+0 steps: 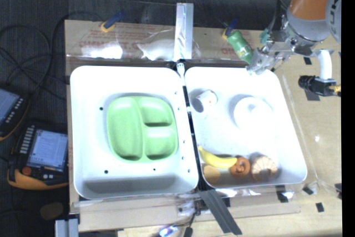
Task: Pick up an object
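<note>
I have the gripper (260, 66) hanging at the far right corner of the right bin (285, 119), just over its rim; whether it is spread or pressed together I cannot tell from here. A green bottle (239, 45) lies just beside it, outside the bin on the bench's far edge. Inside the right bin, a small cup (206, 99) sits near the far left corner, a white bowl (252, 111) toward the middle, and along the near edge a banana (217, 160), a doughnut (241, 167) and a pastry (265, 165) crowd together. The left bin (89, 119) carries a green divided plate (143, 127). I judge the cup the cleanest target: it stands apart, so I would centre above it before descending.
</note>
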`<state>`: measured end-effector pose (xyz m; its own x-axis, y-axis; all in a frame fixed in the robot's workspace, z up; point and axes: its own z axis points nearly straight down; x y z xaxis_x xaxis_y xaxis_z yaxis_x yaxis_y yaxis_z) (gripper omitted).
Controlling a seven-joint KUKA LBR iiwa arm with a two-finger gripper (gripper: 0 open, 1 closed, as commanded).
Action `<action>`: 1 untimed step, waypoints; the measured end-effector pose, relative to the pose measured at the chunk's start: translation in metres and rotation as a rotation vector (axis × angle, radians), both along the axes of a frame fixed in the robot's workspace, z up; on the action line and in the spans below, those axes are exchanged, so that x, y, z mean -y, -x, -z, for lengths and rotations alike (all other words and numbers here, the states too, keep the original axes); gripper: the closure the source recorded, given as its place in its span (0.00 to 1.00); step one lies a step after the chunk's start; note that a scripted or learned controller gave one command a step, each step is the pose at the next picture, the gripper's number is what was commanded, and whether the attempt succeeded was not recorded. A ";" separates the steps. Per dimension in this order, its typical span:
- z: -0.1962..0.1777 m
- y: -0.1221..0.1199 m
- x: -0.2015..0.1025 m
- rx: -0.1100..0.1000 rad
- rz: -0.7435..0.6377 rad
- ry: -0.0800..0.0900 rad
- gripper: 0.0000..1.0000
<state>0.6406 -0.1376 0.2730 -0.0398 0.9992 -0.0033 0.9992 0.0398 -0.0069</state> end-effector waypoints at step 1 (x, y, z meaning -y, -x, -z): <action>0.066 0.037 -0.045 -0.001 -0.249 -0.006 1.00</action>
